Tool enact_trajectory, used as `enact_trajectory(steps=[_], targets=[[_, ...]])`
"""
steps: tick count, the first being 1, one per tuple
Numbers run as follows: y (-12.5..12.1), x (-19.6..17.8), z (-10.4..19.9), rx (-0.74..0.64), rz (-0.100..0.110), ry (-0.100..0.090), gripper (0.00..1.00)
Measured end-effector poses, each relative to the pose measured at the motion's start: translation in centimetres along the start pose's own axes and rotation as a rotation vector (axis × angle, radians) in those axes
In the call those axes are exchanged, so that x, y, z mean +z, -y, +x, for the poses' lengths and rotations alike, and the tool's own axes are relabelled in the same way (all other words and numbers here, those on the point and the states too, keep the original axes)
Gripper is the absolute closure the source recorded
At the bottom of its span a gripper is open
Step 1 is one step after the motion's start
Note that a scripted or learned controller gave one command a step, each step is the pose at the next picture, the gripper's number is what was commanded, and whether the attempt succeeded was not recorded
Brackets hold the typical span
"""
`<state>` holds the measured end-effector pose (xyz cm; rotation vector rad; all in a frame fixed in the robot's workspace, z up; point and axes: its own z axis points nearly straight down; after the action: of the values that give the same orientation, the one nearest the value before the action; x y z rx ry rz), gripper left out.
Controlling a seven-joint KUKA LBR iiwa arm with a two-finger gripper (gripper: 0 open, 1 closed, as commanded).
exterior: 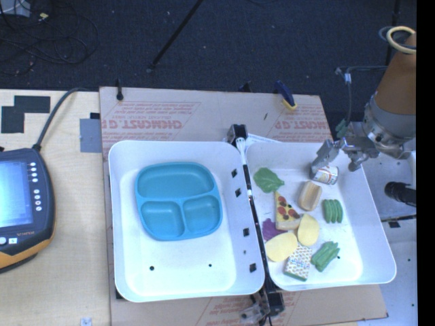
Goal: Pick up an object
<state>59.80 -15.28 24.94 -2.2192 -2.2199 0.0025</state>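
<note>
Nearest the lens, one patterned sponge block [298, 263] lies at the right bin's [380, 250] front, beside two green pods [325, 255] [332, 210], two yellow potato-like pieces [281, 247] [308, 230], one pizza slice [286, 211], one bread piece [310, 195] and one lettuce leaf [268, 179]. One blue divided plate [179, 200] sits in the left bin [122, 250]. Fingers of the gripper [326, 163] are clamped on one small can [327, 175].

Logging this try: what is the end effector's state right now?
End effector: above the right bin, by a small can; open or shut cannot be told.
</note>
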Motion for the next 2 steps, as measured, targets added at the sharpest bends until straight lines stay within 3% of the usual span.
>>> enact_trajectory(steps=[1, 2], targets=[[2.5, 11.6, 4.8, 0.0, -0.001, -0.001, 0.0], [-4.1, 15.8, 6.4, 0.001, -0.005, 0.0, 0.0]])
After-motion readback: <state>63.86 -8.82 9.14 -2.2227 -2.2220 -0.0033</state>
